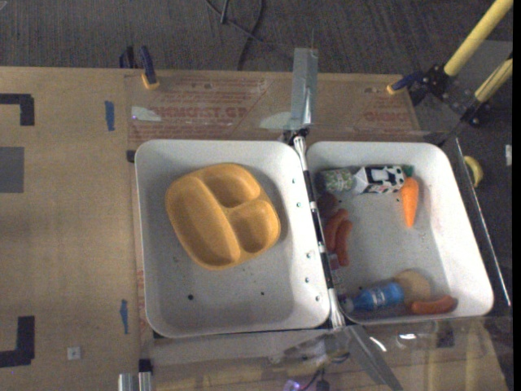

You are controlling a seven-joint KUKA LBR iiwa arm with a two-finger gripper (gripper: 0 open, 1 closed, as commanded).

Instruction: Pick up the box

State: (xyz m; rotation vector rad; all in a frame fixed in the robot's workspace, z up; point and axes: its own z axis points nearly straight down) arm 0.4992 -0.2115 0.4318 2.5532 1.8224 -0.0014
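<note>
Lying near the top of the right bin (476, 243), the box (368, 179) sat beside a carrot (410, 201). A yellow tray (222, 215) filled the left bin (155, 243).

This looks like a robotics lab: a plywood bench (65, 243) with black tape marks (18, 109), blue clamps (146, 65), loose cables (232, 6) on grey carpet floor, and yellow stand legs (482, 24).

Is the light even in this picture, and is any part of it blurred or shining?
Camera view: dim overall, and the image is soft and grainy. The two white bins are brightest, the left bin and the right bin. A clear sheet at the bottom edge gives glare. The cow-patterned carton box has blurred print; the yellow divided plate casts a soft shadow.
</note>
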